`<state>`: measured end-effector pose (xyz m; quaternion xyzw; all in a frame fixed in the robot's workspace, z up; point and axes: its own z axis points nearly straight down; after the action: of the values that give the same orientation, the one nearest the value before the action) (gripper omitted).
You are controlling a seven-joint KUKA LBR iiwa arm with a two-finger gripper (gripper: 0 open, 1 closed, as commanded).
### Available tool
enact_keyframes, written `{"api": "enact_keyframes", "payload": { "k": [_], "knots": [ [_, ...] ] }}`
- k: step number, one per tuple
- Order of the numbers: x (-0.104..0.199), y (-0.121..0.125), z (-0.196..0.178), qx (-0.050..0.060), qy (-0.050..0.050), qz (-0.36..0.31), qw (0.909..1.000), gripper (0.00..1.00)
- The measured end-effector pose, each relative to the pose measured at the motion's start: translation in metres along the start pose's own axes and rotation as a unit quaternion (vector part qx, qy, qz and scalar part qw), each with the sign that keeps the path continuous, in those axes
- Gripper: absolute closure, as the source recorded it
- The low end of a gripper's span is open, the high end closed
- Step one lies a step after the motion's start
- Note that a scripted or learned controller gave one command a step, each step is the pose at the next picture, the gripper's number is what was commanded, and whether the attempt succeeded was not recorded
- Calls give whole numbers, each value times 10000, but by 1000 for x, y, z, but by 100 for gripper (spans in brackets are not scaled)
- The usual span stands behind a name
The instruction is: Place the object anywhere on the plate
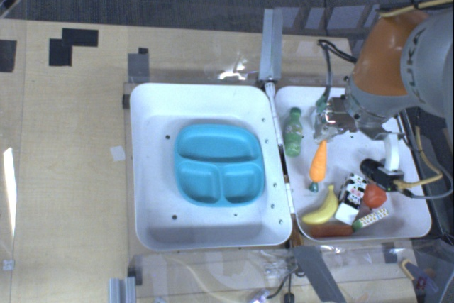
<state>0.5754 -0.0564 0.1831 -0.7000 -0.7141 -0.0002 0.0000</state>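
Lying just below the tool, whose grip state I cannot tell, is the carrot.

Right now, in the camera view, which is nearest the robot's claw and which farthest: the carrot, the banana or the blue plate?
From the gripper:
1. Carrot, just below it in the right bin.
2. Banana, lower, at that bin's near edge.
3. Blue plate, across in the left bin.

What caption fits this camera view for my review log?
Gripper above the right bin of toy food, near the carrot; blue plate in left bin.
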Motion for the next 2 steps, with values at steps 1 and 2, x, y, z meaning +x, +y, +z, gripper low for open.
{"api": "enact_keyframes", "payload": {
  "k": [1, 2],
  "knots": [
    [-63, 11, 43, 15, -7, 53, 10000, 100],
    [16, 7, 0, -2, -2, -90, 10000, 100]
  ]
}}
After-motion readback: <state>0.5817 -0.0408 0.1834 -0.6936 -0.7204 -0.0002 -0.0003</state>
